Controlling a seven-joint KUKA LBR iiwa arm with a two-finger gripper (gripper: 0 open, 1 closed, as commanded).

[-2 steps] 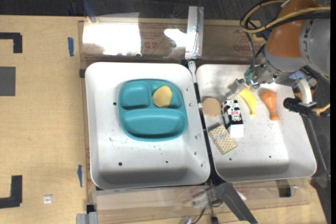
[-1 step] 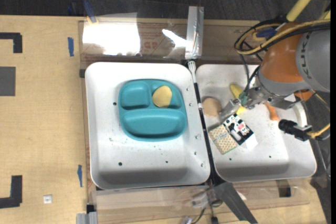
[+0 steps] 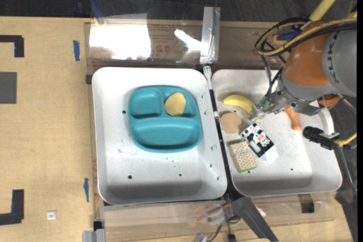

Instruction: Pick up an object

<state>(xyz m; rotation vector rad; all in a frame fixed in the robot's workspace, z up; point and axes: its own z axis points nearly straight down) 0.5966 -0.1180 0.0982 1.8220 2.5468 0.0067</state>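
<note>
Objects for picking lie mostly in the right bin [image 3: 323,178], beneath the gripper [image 3: 262,107].

Largest first: the cardboard-brown bench [image 3: 39,139]; two glossy white bins, the left bin [image 3: 113,173] bearing a smooth teal divided plate [image 3: 164,133] with a round yellow piece [image 3: 175,103] in its upper right compartment. Beside the gripper rest a curved yellow banana [image 3: 238,103], a tan disc [image 3: 231,122], a black-and-white patterned box [image 3: 256,139], and a speckled flat card [image 3: 243,156].

Glossy white plastic bins [image 3: 113,178], a smooth teal plastic tray [image 3: 164,133], matt wooden bench [image 3: 45,122].
</note>
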